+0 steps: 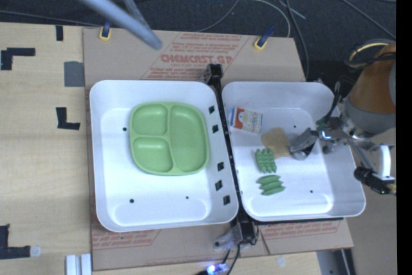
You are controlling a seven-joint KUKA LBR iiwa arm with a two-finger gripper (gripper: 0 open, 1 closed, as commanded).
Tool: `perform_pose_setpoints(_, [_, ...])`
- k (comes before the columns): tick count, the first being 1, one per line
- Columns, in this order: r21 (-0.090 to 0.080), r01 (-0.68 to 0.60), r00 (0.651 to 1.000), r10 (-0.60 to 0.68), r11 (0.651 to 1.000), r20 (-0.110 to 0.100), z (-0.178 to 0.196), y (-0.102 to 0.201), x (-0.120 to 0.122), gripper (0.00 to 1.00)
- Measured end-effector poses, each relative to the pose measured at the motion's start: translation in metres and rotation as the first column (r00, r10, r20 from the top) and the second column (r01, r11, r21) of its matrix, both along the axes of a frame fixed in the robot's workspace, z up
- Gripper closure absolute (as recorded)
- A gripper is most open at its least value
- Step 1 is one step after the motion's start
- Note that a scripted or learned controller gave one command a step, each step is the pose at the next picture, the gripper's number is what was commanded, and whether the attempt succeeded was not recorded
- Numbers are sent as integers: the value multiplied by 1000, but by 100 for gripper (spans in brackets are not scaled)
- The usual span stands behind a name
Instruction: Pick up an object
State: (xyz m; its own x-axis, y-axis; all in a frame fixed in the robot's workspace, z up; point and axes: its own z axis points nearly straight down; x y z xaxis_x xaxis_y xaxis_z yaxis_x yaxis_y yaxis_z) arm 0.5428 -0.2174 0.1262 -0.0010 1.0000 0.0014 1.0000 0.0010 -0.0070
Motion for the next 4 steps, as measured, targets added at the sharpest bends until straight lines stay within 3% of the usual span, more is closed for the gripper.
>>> perform_pose_setpoints(1, [-2, 1, 1000, -1, 1000, 8, -41, 0, 1, 0])
perform_pose_setpoints(2, [-2, -1, 1000, 1, 1000, 12, -27, 1, 3, 100])
perform_pose_setpoints(4, [-3, 0, 1000, 0, 1000, 11, 58, -2, 9, 100])
